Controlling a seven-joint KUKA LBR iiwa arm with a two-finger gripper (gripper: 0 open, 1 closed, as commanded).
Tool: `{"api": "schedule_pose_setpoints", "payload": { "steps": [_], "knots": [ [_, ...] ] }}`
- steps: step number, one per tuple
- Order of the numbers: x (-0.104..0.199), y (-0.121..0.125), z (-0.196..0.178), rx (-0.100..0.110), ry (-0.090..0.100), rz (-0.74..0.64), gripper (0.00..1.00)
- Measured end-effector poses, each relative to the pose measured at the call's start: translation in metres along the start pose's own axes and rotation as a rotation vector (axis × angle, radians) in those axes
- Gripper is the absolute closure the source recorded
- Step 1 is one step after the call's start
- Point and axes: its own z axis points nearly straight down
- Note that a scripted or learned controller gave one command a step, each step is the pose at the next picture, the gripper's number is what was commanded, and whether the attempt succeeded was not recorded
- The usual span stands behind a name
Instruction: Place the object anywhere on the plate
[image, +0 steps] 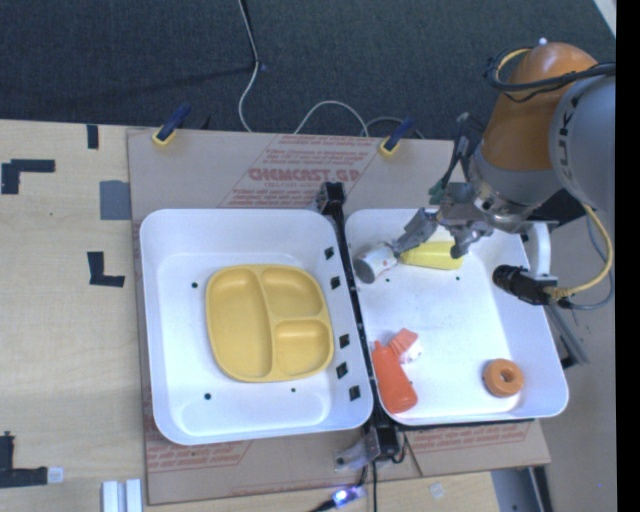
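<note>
**While the plate waits bare, the gripper works at the far end of the right bin**

Although the arm has its gripper down in the right bin, nothing lies on the yellow divided plate in the left bin, so by my reading the task is at its early part: an object must be secured, lifted, carried over the divider between the bins, and set down on the plate. All three of the plate's compartments show plain yellow.

The gripper sits directly over a yellow banana-like toy near the bin's back wall, with dark fingers reaching down on either side of it. That toy looks like the thing being picked, though this is a judgement. Whether the fingers are clamped on it or merely straddling it, I cannot tell; the toy appears to rest on the bin floor.

It is a short, slightly curved, smooth pale-yellow piece lying roughly crosswise. Just beside its left end is a small white-and-grey cylinder, close enough to be nudged.

Elsewhere in the right bin, well apart, lie an orange-red bottle-shaped toy near the front left and a brown doughnut near the front right corner.
</note>
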Motion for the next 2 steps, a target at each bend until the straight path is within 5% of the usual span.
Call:
{"api": "schedule_pose_setpoints", "payload": {
  "steps": [1,2],
  "knots": [
    [0.0,0.002,-0.008,-0.015,-0.001,-0.003,0.0],
    [-0.001,0.004,0.036,-0.009,-0.001,-0.003,0.0]
  ]
}}
